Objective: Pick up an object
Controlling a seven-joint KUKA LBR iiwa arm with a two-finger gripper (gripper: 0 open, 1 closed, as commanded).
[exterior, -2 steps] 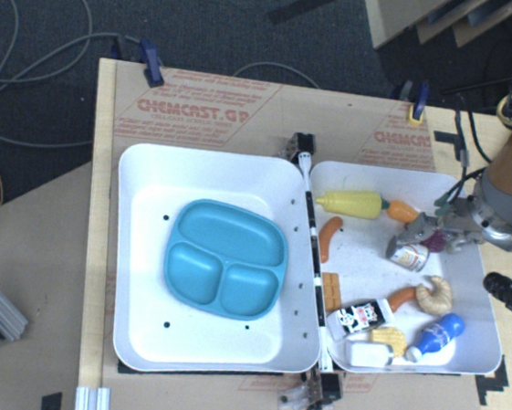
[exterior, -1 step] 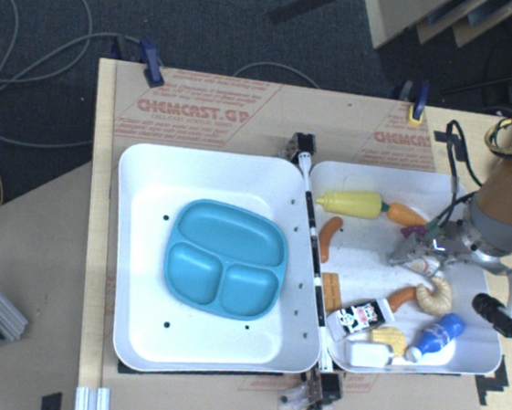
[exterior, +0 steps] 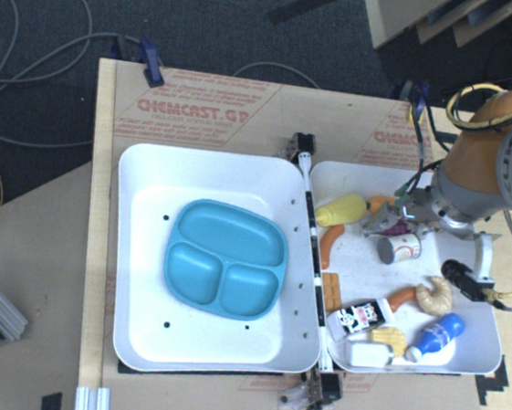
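Blue divided plate (exterior: 226,259) x1 in left bin (exterior: 140,177), 1 blue bottle (exterior: 435,338) in right bin (exterior: 483,349), jaws' state unclear

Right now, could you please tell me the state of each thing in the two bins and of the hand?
Blue divided plate: flat, right way up, in the left bin.
Yellow bottle-shaped toy: on its side, right bin.
Blue bottle: lying tilted.
Small can: on its side.
Black-and-white carton: lying flat.
Hand: low over the right bin.
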